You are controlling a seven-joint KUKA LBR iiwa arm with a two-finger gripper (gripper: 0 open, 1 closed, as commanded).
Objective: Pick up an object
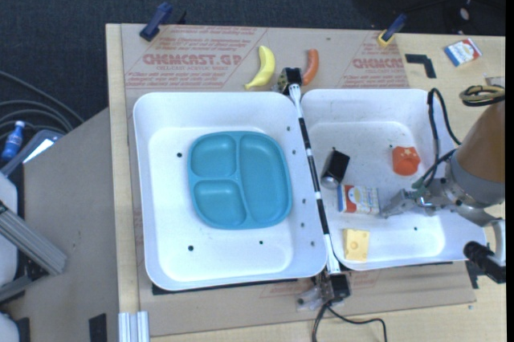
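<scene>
The surface point(201, 51), a brown board printed with red lettering, carried two shallow white bins side by side. The left bin point(161, 252) held a light-blue divided plate point(239, 178) with three compartments, lying flat near the bin's middle. The right bin point(361, 103) held four small objects and received the arm point(486, 164), which entered from the right edge with its grey wrist low over the bin's right half. The gripper point(393, 205) pointed leftward just above the bin floor, its tip just beside the right end of a small white carton point(358, 199) with red and blue markings, which lay flat near the bin's middle; whether tip and carton touched could not be told. Whether the jaws were open or closed could not be told, and nothing was seen held between them. A yellow block point(356, 244) lay near the front wall, below the carton. An orange-red rounded object point(405, 160) lay behind the gripper, toward the back of the bin. A small black block point(335, 165) rested tilted near the left wall, behind the carton. Outside the bins, on the surface behind them, lay a yellow toy banana point(262, 69) and, to its right, a slim orange toy carrot point(310, 66). Blue clamps point(154, 22) gripped the surface's back edge.
</scene>
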